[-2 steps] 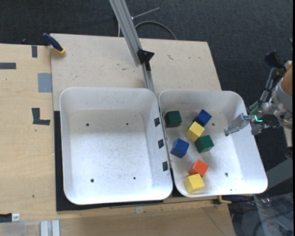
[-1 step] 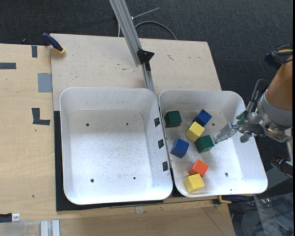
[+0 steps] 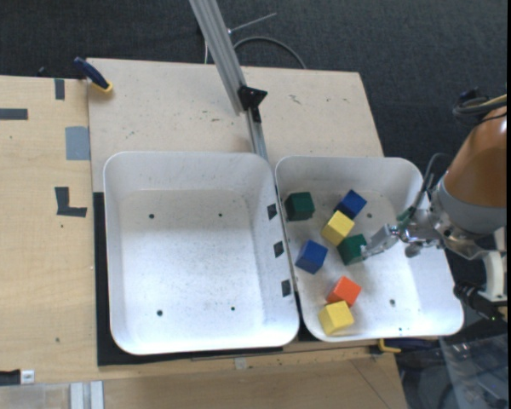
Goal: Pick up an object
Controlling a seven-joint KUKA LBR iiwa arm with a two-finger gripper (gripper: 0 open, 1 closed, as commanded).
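- Camera view looks down at a slant on two white bins side by side on a wooden bench; the left bin [image 3: 119, 228] has bare floor, while the right bin [image 3: 409, 177] carries all the blocks
- Grey arm with its orange band [image 3: 485, 164] comes in from 3 o'clock, and the gripper [image 3: 376, 244] hangs low over the right bin's floor, its tip pointing toward 9 o'clock
- Whether the gripper is spread or clenched I cannot tell; the metal tip is small and blurred, and no block shows inside it
- Dark green block [image 3: 352, 249] sits just beside the gripper tip on its 9 o'clock side, close enough that they may be touching, though contact is not certain
- Yellow block [image 3: 338, 227] lies at 11 o'clock from that green one, nearly against it, with a blue block [image 3: 353, 203] further toward 12 o'clock
- Second blue block [image 3: 311, 256] rests toward 9 o'clock of the dark green one, and another green block [image 3: 300, 205] stands near the bin's left wall at 10 o'clock
- Orange block [image 3: 346, 290] and a second yellow block [image 3: 335, 317] lie toward 6 o'clock, near the front rim
- Judging from this, the dark green block is the likely target: it lies straight ahead of the tip, so a short push toward 9 o'clock would decide the grasp, and the crowding yellow neighbour may get in the way
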